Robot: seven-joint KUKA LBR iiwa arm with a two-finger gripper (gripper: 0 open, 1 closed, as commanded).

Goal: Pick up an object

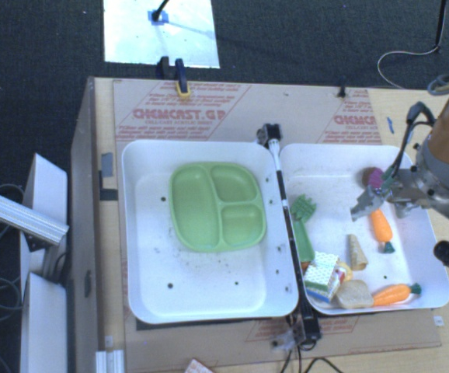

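the gripper [370, 202], its spread impossible to tell, hovers near the right bin's [419, 298] right edge, just beside a toy carrot [381, 227] lying lengthwise along that edge.

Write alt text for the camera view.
The arm's gripper hovers over the right bin, above an orange carrot among scattered toy food. The left bin holds a green divided plate.

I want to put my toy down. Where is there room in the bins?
Left bin: bare floor in front of the green tray and along its left side. Right bin: bare at the back, behind the green fork. Its front is crowded with carrots and other play food.
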